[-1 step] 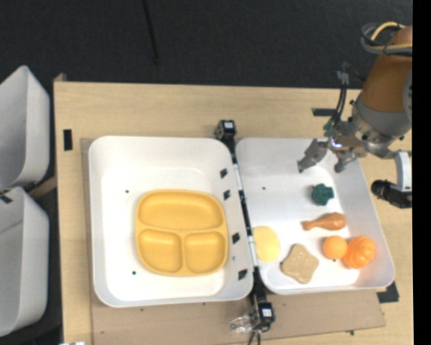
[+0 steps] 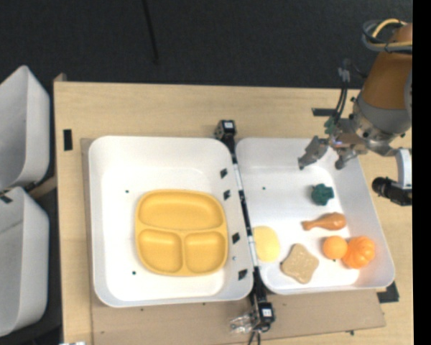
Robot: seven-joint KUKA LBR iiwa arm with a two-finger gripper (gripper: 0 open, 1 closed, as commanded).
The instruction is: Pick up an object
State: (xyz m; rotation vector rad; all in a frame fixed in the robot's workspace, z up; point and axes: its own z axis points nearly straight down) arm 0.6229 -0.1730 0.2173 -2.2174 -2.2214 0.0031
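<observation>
- The claw (image 2: 324, 156) hangs over the far end of the right bin (image 2: 287, 192), its two fingers spread apart with nothing between them, so nothing has been picked up yet.
- Every loose thing sits in the right bin, toward its near end, which puts the choices within the arm's reach from the right.
- Nearest the claw is a small dark green lump (image 2: 321, 192), knobbly and matte, lying apart from the rest; I judge it the easiest target.
- Just beyond it lies a chicken drumstick (image 2: 325, 223), toy-like and smooth, narrow at one end and rounded at the other.
- An orange ball (image 2: 334, 247) and a ribbed little pumpkin (image 2: 359, 252) sit touching in the near right corner, which could make a clean grip awkward.
- A slice of bread (image 2: 299, 262), flat and speckled, lies beside a pale yellow lemon-like piece (image 2: 266, 243) close to the wall between the bins.
- The left bin (image 2: 115, 192) holds a yellow plate (image 2: 181, 231) with three compartments, glossy plastic with rounded corners.
</observation>
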